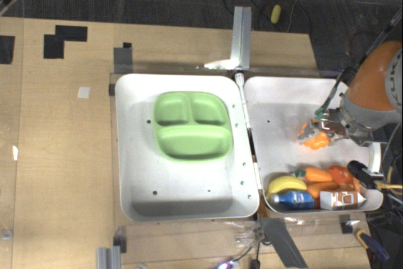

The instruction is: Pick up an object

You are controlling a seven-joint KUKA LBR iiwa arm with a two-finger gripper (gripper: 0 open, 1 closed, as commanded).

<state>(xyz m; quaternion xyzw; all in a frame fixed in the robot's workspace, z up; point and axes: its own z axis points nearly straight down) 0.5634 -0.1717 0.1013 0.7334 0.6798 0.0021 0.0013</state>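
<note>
Wooden bench top carries two shallow white bins; the right bin (pixel 277 104) holds a small orange plastic piece (pixel 315 140) directly beneath the gripper (pixel 327 126), whose finger spread I cannot tell. Lifting apparently remains undone.

open bin floor (pixel 277 116) behind food pile (pixel 318 189)

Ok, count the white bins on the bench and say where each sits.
2. The left bin holds a green divided plate. The right bin holds a pile of small items along its near edge; some there may be hidden.
</note>
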